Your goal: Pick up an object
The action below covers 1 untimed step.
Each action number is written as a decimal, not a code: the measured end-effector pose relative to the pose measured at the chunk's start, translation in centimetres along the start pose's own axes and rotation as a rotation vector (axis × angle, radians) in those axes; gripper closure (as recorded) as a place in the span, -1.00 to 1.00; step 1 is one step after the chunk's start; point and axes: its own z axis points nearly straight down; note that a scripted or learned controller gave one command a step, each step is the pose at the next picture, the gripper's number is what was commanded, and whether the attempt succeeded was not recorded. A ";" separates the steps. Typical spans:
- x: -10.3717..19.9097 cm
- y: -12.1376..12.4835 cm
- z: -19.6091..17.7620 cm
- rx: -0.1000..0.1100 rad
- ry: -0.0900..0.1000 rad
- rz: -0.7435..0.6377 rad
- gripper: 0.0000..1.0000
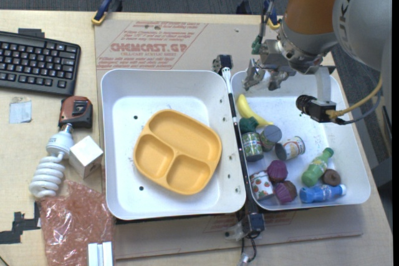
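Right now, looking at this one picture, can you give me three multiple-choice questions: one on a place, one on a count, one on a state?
1. Where does the yellow plastic divided plate lie?
A. in the left white bin
B. in the right white bin
C. on the black keyboard

2. How many compartments does this plate have?
A. two
B. three
C. five

3. How does the yellow banana lie?
A. between the gripper's fingers
B. on the plate
C. on the floor of the right bin

Answers: 1 A, the plate rests in the left bin. 2 B, one long and two small sections show. 3 C, it lies below the gripper, untouched.
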 end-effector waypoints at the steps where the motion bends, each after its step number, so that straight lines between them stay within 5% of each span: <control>1: 4.5 4.7 1.0 0.001 0.000 0.001 1.00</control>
